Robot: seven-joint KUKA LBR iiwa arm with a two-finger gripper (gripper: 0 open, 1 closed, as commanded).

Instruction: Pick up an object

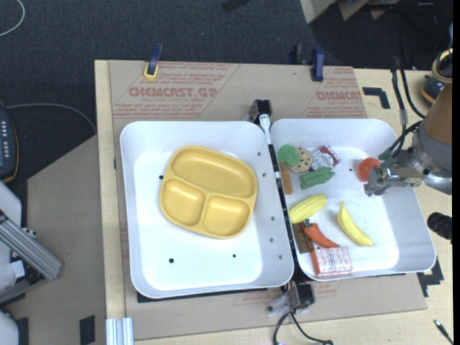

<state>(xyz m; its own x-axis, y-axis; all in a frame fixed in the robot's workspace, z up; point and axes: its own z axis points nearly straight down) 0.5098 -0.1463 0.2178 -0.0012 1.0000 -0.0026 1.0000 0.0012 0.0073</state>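
Over the right bin (402, 254) I see my gripper (376, 185), just beside a red tomato (368, 167). I cannot tell its grip. A banana (354, 226) lies nearer.

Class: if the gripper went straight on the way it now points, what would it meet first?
The gripper points down and left. Bare floor of the right bin probably comes first, between the red object and the banana; depth is unclear.

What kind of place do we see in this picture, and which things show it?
Most likely a robotics lab bench. A cardboard sheet is clamped on it under two shallow white plastic bins, the right one holding toy food such as a yellow plastic banana, and a grey robot arm's tool hangs above.
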